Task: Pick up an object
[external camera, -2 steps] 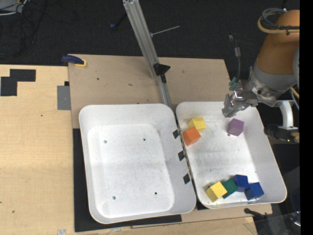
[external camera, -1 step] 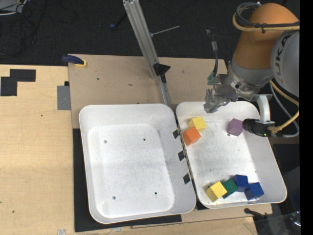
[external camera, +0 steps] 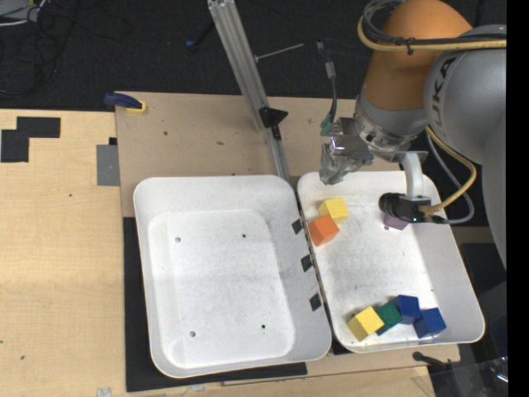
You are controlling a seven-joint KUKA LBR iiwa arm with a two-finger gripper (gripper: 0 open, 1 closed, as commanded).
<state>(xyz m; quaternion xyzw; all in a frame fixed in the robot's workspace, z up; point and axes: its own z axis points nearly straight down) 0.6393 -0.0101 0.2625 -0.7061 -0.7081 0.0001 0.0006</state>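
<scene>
My end effector [external camera: 335, 170] hangs over the right bin [external camera: 380, 271] at that bin's 11 o'clock corner, close to the far rim. From this slant I cannot tell how far it is open or whether it has hold of anything.

Just at 6 o'clock from it lies a yellow cube [external camera: 335, 209]. An orange cube [external camera: 323, 230] touches that one at its 7 o'clock side, close to the wall shared with the left bin [external camera: 215, 279]. At 3 o'clock from the yellow cube, well apart from it, is a purple piece [external camera: 392, 221], partly hidden.

The other things sit together at the right bin's 6 o'clock end. A yellow block [external camera: 364, 322] is at the 9 o'clock end of the cluster, with a green block [external camera: 387, 315] against it. Next comes a blue block [external camera: 407, 306], and a second blue block [external camera: 429, 322] is at the 3 o'clock end, near the rim.

Both bins rest side by side on the desk [external camera: 207, 139].
</scene>
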